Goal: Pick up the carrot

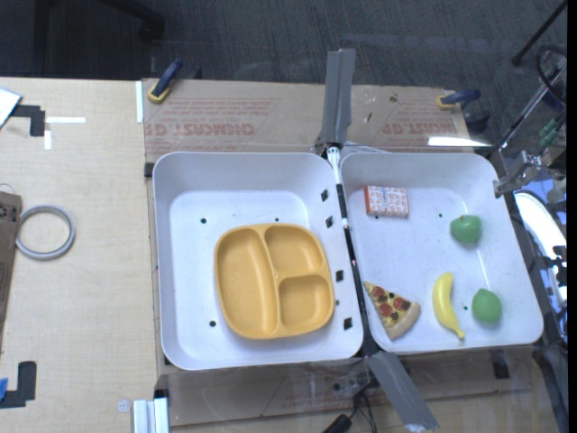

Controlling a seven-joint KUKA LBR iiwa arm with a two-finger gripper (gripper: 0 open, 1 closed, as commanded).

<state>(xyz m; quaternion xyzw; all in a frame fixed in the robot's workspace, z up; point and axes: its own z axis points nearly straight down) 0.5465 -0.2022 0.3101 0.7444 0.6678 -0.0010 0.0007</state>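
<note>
The right bin (505,242) holds a small red-and-white patterned box (387,201) near its back left. A green round fruit (466,230) lies at the right, and a second green fruit (486,306) lies nearer the front. A yellow banana (445,304) lies beside that second fruit. A pizza slice (391,308) rests at the front left corner of this bin. In the left bin (180,242), a yellow divided plate (273,279) sits in the middle with nothing on it.
A roll of tape (43,232) lies on the wooden bench at the left. Cardboard (243,120) lies behind the bins, held by clamps (165,80). Metal fixtures and cables (541,152) crowd the right edge.
</note>
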